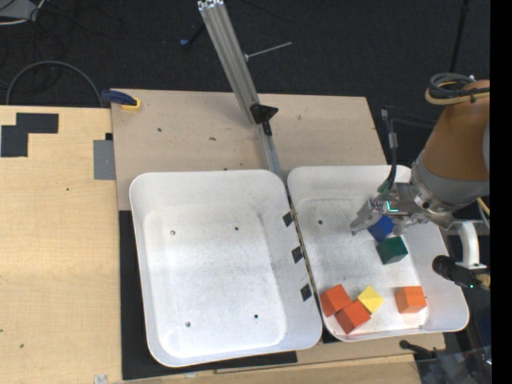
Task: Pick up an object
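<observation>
We see the hand [378,221] low over the right bin [320,184], and what matters for the coming move is that the blue block [382,227] sits right at its tips, just on the near-right side of them. Whether the block lies between the fingers or merely beside them we cannot tell, nor whether the hand is spread or pressed together; the metal parts blur into one grey shape. The blue block is small, roughly cubic, with no clear long axis, so we judge any approach angle would serve. It touches or nearly touches a dark green block [392,250] just nearer to us. Well apart, along the bin's near edge, lie two orange-red blocks [342,307], a yellow block [370,298] and an orange block [410,298].
</observation>
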### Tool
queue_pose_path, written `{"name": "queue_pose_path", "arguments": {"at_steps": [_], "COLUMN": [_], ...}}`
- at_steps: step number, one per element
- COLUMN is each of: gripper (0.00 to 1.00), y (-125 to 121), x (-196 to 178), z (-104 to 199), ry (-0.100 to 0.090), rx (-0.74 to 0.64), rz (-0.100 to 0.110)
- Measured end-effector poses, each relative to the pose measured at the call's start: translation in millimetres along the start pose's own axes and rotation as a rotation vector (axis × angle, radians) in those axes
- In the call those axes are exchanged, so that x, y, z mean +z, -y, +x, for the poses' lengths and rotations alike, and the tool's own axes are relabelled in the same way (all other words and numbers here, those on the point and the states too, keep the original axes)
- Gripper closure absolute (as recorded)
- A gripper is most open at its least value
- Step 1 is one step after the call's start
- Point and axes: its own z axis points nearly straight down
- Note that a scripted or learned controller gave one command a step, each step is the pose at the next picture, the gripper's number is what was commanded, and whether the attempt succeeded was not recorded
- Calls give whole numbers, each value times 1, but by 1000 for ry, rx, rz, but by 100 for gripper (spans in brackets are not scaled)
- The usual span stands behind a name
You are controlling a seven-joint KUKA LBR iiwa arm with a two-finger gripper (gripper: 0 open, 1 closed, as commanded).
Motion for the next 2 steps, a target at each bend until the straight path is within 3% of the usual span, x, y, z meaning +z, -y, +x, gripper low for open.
{"name": "queue_pose_path", "arguments": {"at_steps": [2], "gripper": [0], "y": [0], "x": [0], "z": [0], "ry": [0], "rx": [2], "rz": [-1]}}
